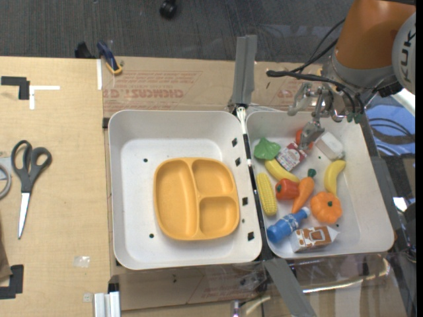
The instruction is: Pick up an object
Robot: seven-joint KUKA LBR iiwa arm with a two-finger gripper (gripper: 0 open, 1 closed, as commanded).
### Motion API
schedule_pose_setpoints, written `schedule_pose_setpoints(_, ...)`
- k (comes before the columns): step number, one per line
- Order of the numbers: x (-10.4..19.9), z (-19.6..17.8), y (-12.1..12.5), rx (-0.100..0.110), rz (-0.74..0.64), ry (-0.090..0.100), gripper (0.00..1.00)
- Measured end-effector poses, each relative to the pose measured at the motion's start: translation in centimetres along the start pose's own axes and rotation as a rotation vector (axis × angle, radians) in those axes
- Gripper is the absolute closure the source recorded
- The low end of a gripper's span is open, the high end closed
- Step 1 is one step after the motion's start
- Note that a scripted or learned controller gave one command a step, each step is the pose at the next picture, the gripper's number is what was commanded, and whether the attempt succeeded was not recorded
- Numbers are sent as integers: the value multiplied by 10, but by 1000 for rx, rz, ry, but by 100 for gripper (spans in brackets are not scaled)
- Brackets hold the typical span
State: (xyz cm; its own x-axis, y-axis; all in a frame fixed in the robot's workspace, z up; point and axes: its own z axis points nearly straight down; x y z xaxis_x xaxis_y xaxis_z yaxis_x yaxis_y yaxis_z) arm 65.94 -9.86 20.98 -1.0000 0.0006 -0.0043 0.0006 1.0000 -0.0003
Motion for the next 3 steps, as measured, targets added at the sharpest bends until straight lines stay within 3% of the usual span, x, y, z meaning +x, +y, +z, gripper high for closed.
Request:
schedule_pose_setpoints(1,44,109,-59,2,205,-13,0)
schedule_pose_setpoints(2,125,109,-34,3,254,-16,0)
schedule_pose_setpoints(3,24,108,-14,1,197,-19,0)
